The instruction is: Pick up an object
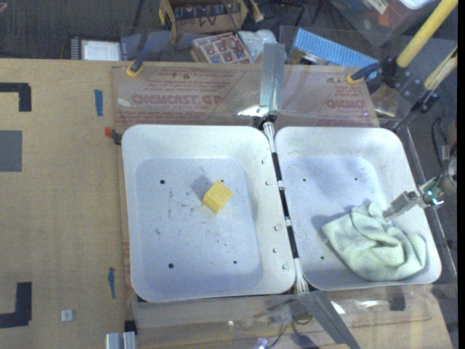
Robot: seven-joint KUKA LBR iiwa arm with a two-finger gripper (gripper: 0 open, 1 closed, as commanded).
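- Two white bins sit side by side on a wooden bench.
- Yellow block lies mid-frame, in the left bin.
- Gripper, at the right edge, touches a crumpled cloth at lower right; finger state unclear.

My one camera, fixed above the bench, looks down at a slant on the left bin and right bin; I reach in from its right.

We see a yellow block lying in the left bin. In the right bin, the gripper touches a crumpled pale cloth.
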